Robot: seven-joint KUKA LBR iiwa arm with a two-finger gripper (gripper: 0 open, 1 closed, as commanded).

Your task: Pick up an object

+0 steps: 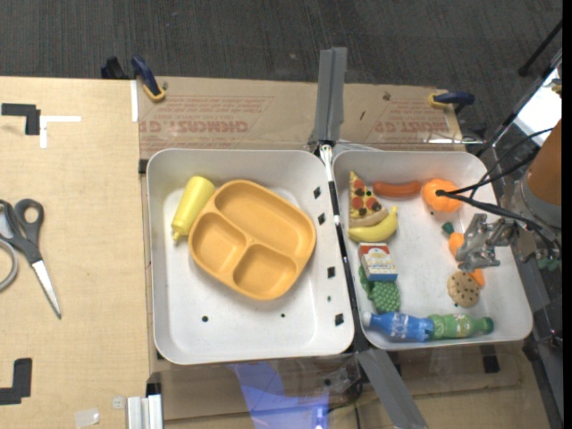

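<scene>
Two white bins sit side by side on the table. The left bin has a yellow divided plate with a yellow bottle touching its left edge. The right bin is the busy one, and the gripper hangs low by its right wall, right over a small orange piece. Can't tell if the fingers are apart or together. A cookie lies just below the gripper, an orange above it, and a banana and a pizza slice are well to its left.
</scene>
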